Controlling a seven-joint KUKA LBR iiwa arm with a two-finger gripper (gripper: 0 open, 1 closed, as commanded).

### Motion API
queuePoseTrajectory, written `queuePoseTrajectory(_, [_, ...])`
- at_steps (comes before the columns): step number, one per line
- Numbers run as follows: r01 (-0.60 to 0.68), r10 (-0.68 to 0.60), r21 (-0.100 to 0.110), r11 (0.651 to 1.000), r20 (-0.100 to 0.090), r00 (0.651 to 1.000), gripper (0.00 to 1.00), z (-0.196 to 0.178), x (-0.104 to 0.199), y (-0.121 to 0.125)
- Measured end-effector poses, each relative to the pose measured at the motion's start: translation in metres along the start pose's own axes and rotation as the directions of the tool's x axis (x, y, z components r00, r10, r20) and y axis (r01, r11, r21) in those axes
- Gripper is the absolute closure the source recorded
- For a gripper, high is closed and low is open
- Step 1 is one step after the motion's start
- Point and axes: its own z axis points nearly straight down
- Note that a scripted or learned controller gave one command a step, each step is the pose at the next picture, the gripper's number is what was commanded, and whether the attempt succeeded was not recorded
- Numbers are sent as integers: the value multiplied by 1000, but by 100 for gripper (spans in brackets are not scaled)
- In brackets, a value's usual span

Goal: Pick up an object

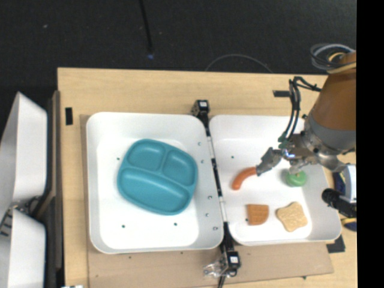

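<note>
The right bin [240, 131] holds several small items. An orange-red sausage-shaped piece [243, 177] lies near the bin's left side, a green round piece [295, 177] to its right. An orange-brown chunk [258, 214] and a tan bread-like piece [292, 216] lie nearer the front wall. My gripper [281, 159] hangs low over the bin between the sausage piece and the green piece. Its dark left tip reaches the sausage's right end. The arm's body hides part of the green piece.
A teal divided plate [157, 176] lies in the left bin [102, 221]. The grey and orange arm [336, 113] covers the right bin's far right corner. Black cables [294, 101] run along the arm.
</note>
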Motion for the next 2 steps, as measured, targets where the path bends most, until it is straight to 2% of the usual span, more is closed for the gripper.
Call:
queuePoseTrajectory(1, [3, -3, -13, 1000, 2, 1000, 0, -6, 0, 2])
queuePoseTrajectory(2, [-1, 1, -9, 1000, 4, 1000, 0, 36, -6, 2])
